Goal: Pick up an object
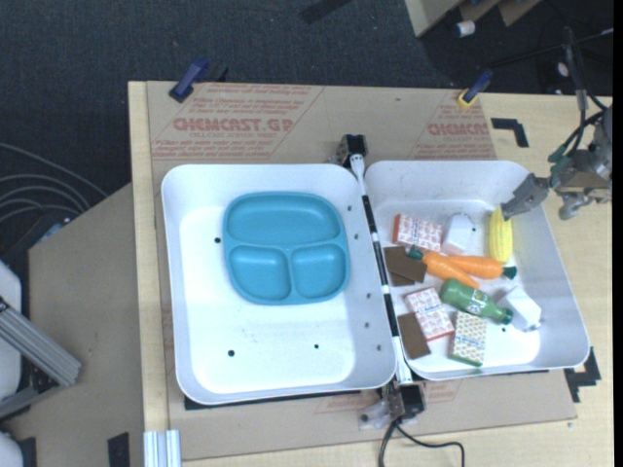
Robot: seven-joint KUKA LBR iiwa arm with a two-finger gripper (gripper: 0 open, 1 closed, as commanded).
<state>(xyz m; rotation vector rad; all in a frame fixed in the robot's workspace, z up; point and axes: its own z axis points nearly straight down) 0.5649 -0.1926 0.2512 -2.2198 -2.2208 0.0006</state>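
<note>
- Nearest the camera in the right bin [565,290]: a patterned packet [470,339] and a green bottle [474,300].
- Middle: the carrot [464,266], long axis left to right.
- Far edge: the corn cob [500,236], long axis near to far.
- The hand [518,200] hangs just beyond the cob's far end, making the cob the nearest candidate.
- Finger spread: cannot tell.

"CHEMCAST GP" on the brown board [234,115]
</note>
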